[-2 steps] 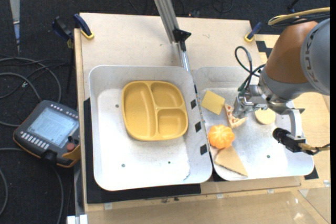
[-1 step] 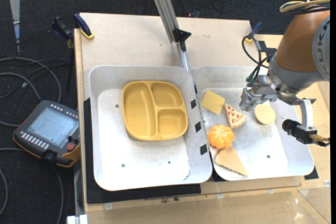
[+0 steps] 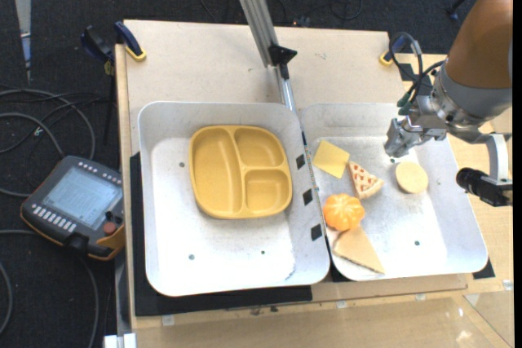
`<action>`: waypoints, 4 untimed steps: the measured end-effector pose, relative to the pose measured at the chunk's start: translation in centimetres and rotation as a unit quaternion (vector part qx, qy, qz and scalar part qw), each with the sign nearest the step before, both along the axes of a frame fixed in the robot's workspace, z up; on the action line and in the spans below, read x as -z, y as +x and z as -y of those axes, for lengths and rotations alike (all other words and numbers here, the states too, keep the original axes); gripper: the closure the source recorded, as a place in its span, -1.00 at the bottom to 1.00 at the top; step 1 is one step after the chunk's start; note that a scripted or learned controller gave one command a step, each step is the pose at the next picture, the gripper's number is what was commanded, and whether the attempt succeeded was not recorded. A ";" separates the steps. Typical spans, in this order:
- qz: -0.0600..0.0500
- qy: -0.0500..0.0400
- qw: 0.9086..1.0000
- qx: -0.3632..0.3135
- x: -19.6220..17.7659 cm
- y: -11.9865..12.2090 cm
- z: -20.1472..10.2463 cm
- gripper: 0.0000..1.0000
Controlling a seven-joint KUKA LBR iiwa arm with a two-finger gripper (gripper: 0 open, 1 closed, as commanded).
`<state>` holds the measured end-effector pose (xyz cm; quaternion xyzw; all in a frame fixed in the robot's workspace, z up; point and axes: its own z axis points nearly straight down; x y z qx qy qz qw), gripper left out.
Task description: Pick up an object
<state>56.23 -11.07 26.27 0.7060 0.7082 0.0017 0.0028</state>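
Nearest the lens, a tan wedge (image 3: 359,250) lies at six o'clock in the right bin (image 3: 457,244), touching an orange (image 3: 343,211) above it. Around them sit a pizza slice (image 3: 365,178), yellow square (image 3: 331,159) and pale round piece (image 3: 411,178). Just above that round piece at twelve o'clock hangs the gripper (image 3: 397,144), holding nothing. A yellow tray (image 3: 241,171) fills the left bin (image 3: 163,175).

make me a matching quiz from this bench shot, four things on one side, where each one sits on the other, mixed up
Things:
1. yellow divided tray
2. orange fruit
3. pale round piece
4. gripper

Places:
A. just above the pale round piece, right bin
B. alone in the left bin
C. below the gripper, right bin
D. near the divider, below the yellow square

Pairs: 1-B, 2-D, 3-C, 4-A
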 end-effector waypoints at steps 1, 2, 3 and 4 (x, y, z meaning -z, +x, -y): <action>-0.002 0.001 1.000 -0.002 -0.3 2.3 -5.5 1.00; -0.002 0.001 1.000 -0.002 0.3 4.0 -9.5 1.00; -0.002 0.001 1.000 -0.002 0.4 6.7 -13.8 1.00; -0.002 0.002 1.000 -0.002 0.9 9.2 -19.4 1.00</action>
